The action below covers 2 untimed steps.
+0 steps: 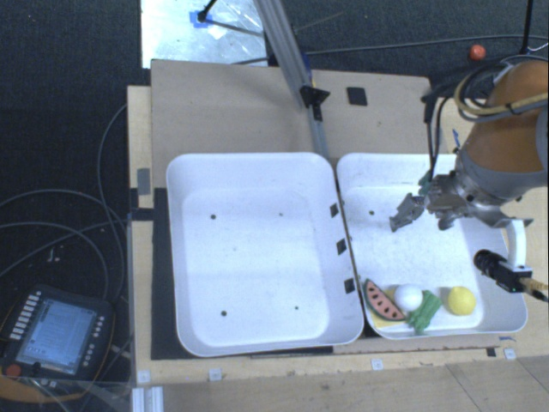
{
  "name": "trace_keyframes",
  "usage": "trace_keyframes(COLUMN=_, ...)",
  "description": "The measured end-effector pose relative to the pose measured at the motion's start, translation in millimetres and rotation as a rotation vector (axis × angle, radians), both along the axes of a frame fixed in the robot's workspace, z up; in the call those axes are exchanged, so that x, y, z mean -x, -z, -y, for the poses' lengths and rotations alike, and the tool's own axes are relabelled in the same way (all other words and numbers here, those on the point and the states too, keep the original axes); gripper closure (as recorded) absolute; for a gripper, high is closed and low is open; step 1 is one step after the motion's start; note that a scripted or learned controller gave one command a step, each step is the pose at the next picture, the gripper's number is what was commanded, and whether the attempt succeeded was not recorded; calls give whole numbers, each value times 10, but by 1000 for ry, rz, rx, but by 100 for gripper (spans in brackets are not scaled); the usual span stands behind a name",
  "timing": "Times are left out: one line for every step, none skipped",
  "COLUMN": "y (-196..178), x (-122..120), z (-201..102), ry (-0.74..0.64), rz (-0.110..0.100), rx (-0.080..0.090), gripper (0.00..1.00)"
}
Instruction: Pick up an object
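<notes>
Two white bins sit side by side — the left bin (pixel 253 247) and the right bin (pixel 433 247). Along the right bin's lower edge lie a watermelon slice (pixel 381 300), a white ball (pixel 407 298), a green toy (pixel 425 311) and a yellow lemon (pixel 461 299). The gripper (pixel 410 212) hangs above them toward mid-frame right, well apart — fingers narrowly parted, holding nothing.

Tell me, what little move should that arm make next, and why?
Probably swing the gripper toward the near edge of the right white bin and lower it. It hangs above bare floor in the middle of the bin, while the toys, a red watermelon slice, white ball, green piece and yellow lemon, cluster along that edge.
</notes>
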<state>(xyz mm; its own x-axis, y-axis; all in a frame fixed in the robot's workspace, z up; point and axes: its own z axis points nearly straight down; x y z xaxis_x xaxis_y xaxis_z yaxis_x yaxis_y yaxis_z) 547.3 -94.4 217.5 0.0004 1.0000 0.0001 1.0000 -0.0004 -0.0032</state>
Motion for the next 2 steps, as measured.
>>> trace_keyframes(y=422, x=15, z=33, ry=0, rz=0, rx=0, gripper=0)
trace_keyframes(y=920, x=-45, z=-43, ry=-1, rz=0, rx=0, gripper=0)
